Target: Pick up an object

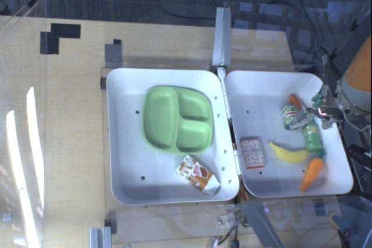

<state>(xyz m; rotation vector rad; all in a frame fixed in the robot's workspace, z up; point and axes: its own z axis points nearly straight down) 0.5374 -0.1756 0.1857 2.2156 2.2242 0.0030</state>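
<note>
The gripper (pixel 302 119) hung low at the right bin's (pixel 261 87) three o'clock side, beside a small green can (pixel 289 115); whether its claw was open, closed or gripping could not be told. A green bottle (pixel 313 139) lay just below it, perhaps touching. At five o'clock lay a carrot (pixel 312 174), a banana (pixel 289 152) and a red card (pixel 252 153). The left bin (pixel 125 142) bore a green divided tray (pixel 177 118) and a snack packet (pixel 196 172).

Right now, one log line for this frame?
arm: over right bin | gripper: beside can, above green bottle | lifted: nothing seen | left bin: green tray, snack packet
</note>
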